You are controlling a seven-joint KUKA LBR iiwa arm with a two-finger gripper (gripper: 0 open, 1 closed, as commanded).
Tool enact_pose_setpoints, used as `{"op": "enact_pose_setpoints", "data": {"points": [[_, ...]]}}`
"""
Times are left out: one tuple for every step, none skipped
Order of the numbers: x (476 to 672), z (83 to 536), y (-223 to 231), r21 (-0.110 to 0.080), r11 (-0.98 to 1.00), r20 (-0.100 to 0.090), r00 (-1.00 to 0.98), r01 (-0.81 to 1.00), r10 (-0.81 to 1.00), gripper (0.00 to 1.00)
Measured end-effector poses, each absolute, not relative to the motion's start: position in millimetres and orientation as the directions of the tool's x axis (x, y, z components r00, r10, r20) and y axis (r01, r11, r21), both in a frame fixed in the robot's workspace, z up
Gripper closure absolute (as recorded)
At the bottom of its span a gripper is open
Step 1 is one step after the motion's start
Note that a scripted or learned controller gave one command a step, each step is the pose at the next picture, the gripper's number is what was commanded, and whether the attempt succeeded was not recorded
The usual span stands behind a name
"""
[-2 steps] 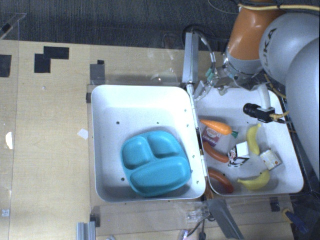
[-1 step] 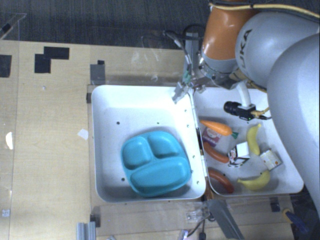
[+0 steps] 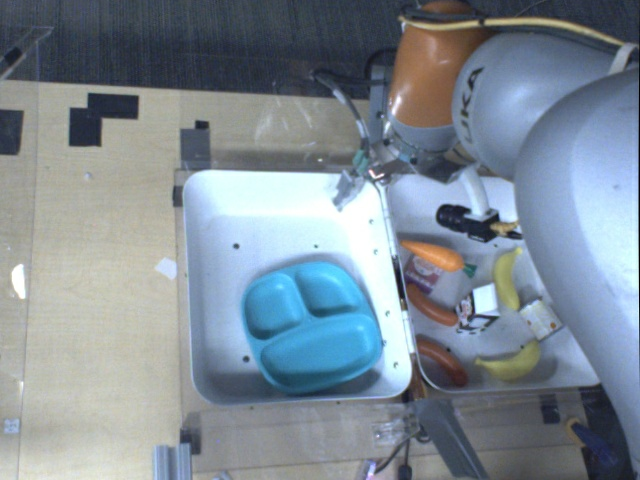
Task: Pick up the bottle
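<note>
My gripper [image 3: 352, 180] hangs over the far end of the wall between the two bins, at the back right corner of the left bin [image 3: 215, 268]. Nothing shows in its grasp. I cannot make out a bottle for certain. The closest match is a small item with a purple and red label [image 3: 421, 273] in the right bin [image 3: 425, 203], lying beside the divider just under an orange carrot [image 3: 433, 256]. It lies well in front of the gripper, and the arm covers much of the right bin.
A blue divided plate [image 3: 312, 326] fills the front of the left bin. The right bin also holds two bananas [image 3: 508, 280] [image 3: 510, 364], a sausage [image 3: 431, 308], a brown item [image 3: 441, 361] and a small black-and-white box [image 3: 481, 303].
</note>
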State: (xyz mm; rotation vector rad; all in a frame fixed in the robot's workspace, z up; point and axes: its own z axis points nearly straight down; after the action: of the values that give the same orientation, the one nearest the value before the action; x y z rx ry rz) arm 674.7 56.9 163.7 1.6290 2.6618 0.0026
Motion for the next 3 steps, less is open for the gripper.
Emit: {"op": "enact_pose_setpoints", "data": {"points": [[676.5, 160, 64, 0.010, 0.423, -0.028, -0.423, 0.906, 0.906, 0.00], [631.4, 182, 45, 0.001, 0.129, -0.001, -0.129, 0.992, 0.992, 0.00], [669.8, 181, -57, 0.000, 0.263, -0.001, -0.263, 0.965, 0.965, 0.00]]}}
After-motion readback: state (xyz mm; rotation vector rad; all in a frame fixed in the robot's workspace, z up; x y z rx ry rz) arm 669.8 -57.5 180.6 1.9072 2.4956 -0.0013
